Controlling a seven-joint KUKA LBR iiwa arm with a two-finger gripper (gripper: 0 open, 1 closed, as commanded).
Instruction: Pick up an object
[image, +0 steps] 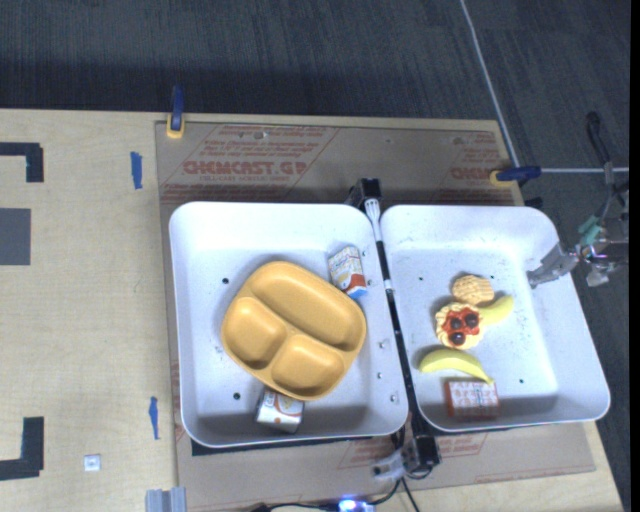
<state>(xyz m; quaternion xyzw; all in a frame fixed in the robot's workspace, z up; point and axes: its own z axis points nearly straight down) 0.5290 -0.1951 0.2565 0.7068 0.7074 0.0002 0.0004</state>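
Note:
The left bin (200, 250) holds a large yellow three-section plate (292, 328) lying tilted across its middle. A small white and red container (346, 268) lies by the plate's far right rim. Another small container (278, 410) pokes out from under the plate's near edge. In the right bin (570, 360) a round tan waffle-like cookie (472, 289) touches a yellow wedge (497, 308). Just left of the wedge lies a yellow piece with red and dark spots (459, 324). A toy banana (453, 363) lies below it, and an orange-red packet (470, 398) sits nearest the front wall.
A grey metal fixture with wires (585, 250) overhangs the right bin's right rim. A thin rod with a blue clamp (515, 175) stands behind that bin. Cardboard (260, 160) lies under both bins, and a black divider strip (385, 300) runs between them.

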